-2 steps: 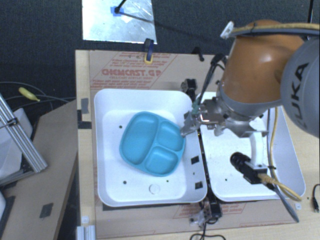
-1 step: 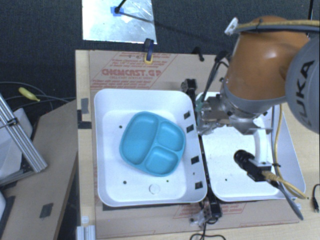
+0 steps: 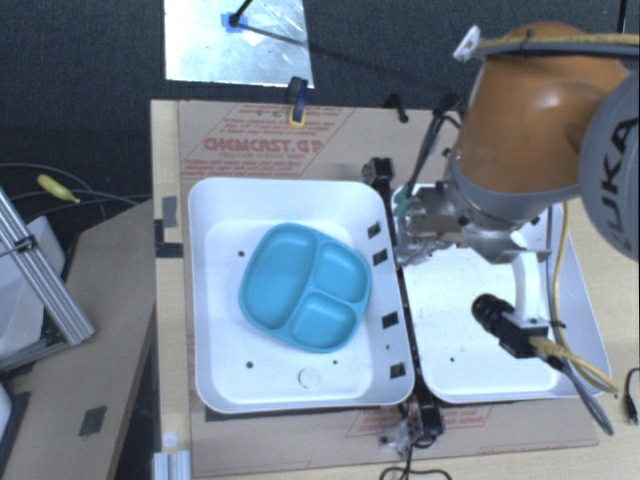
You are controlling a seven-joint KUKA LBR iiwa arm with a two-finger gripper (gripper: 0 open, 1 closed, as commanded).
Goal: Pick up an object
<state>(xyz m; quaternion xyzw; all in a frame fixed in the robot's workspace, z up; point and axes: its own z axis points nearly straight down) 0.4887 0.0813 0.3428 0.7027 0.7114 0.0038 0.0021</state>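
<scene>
A light blue plate (image 3: 305, 286) with three compartments lies flat in the middle of the left bin (image 3: 225, 373). My gripper (image 3: 412, 234) hangs under the big orange and grey wrist (image 3: 530, 108), over the far left corner of the right bin (image 3: 465, 373), close to the divider between the bins. It is to the right of the plate and apart from it. The wrist body hides its tip. Nothing shows in its grasp.
A small pale round mark (image 3: 308, 377) sits near the left bin's front wall. A black cylinder with a yellow cable (image 3: 508, 328) juts from the arm over the right bin. Black clips (image 3: 388, 320) line the divider. Lettered cardboard (image 3: 265, 143) lies under the bins.
</scene>
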